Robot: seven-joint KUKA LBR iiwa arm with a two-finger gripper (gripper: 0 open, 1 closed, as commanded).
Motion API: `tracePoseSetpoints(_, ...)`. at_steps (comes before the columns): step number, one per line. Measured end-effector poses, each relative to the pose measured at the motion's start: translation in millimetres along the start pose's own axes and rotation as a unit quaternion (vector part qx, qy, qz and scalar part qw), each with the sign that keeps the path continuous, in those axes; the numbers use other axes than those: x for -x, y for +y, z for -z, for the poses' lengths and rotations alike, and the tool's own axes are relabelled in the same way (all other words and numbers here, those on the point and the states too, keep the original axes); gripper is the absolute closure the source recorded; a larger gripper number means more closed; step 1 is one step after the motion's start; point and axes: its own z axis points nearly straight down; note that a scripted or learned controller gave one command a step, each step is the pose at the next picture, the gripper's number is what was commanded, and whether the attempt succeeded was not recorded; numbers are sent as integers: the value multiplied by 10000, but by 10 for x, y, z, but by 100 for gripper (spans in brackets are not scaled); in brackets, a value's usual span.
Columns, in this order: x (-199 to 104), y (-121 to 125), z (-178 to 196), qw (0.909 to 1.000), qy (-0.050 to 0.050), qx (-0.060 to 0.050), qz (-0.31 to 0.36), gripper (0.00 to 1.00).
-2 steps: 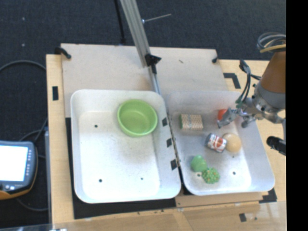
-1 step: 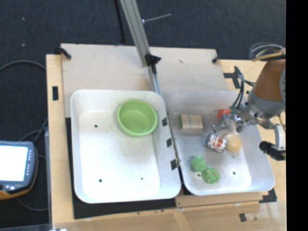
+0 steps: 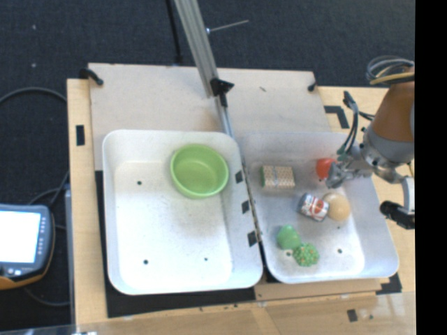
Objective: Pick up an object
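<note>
My gripper [image 3: 337, 174] hangs over the right bin [image 3: 377, 257], near its upper right part, on the grey arm with the orange band [image 3: 395, 117]. A small red object [image 3: 324, 166] lies right against the gripper's left side; whether it is held cannot be made out. Just below sit a red-and-white can [image 3: 314, 206] on its side and a tan egg-shaped object [image 3: 338, 207]. A beige sponge-like block [image 3: 279, 176] lies to the left. Near the bin's front are a green rounded object [image 3: 287, 237] and a bumpy green one [image 3: 305, 255].
The left bin [image 3: 140, 257] holds a light green bowl [image 3: 200, 170] near its back edge. A slanted metal post [image 3: 202, 47] rises from between the bins at the back. A handheld screen device [image 3: 21, 243] lies off the bench at the left.
</note>
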Motion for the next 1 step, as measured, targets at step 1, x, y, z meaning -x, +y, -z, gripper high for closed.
tracePoseSetpoints(1,45,33,442,10000,8,9,10,100)
